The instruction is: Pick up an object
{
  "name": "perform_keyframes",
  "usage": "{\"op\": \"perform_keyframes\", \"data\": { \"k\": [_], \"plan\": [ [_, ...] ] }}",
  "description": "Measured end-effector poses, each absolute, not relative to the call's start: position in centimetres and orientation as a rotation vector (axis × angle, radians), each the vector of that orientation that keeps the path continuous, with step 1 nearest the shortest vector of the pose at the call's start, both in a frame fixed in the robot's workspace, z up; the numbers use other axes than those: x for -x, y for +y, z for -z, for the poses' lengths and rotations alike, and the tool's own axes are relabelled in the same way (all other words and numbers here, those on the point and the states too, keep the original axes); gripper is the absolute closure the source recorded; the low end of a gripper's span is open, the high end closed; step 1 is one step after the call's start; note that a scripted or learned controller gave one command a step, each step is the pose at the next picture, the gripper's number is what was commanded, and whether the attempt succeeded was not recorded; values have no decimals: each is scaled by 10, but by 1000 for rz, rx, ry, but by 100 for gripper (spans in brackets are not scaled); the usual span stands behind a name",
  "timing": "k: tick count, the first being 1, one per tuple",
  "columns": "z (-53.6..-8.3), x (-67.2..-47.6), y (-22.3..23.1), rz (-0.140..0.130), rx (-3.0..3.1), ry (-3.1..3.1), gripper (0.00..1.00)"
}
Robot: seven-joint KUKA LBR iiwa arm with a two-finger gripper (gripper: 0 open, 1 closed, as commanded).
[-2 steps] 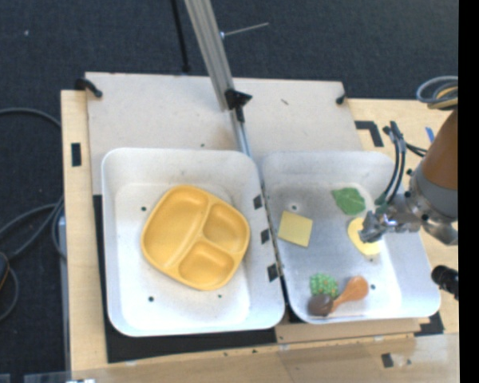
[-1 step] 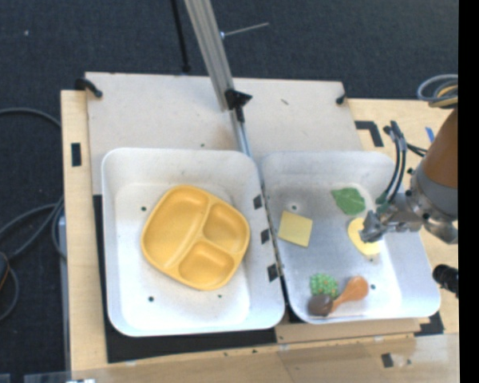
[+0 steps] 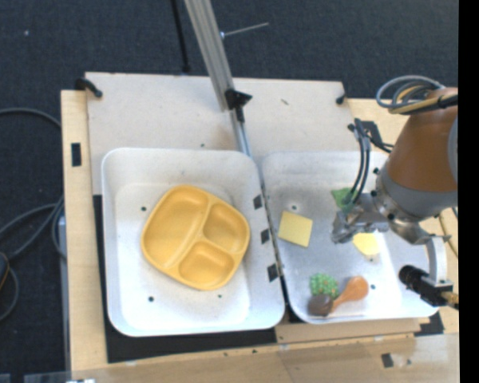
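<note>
My gripper (image 3: 350, 227) hangs low over the right bin (image 3: 303, 174), near its right side. A green object (image 3: 342, 197) shows just above it, partly hidden by the wrist. Right beside the gripper, to its lower right, lies a small yellow piece (image 3: 368, 245). A yellow square sponge-like block (image 3: 295, 229) rests to the gripper's left. Along the bin's front edge are a green broccoli-like piece (image 3: 323, 283) and a wooden spoon-shaped object (image 3: 340, 295) with a dark head. Nothing is visibly between the fingers.
The left bin (image 3: 120, 174) bears a yellow divided plate (image 3: 195, 236). A slanted metal post (image 3: 215, 54) rises behind the bins. The arm's orange band and cables (image 3: 419, 134) fill the right side above the right bin.
</note>
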State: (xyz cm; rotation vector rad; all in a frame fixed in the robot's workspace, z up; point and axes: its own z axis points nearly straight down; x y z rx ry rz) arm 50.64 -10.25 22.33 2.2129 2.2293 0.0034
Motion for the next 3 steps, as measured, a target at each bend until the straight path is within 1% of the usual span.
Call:
{"op": "perform_keyframes", "data": {
  "k": [2,3],
  "plan": [
    [-216,-528,3,-3,-2212,2231,100],
    [-229,-525,57,-5,-2212,2231,100]
  ]
}}
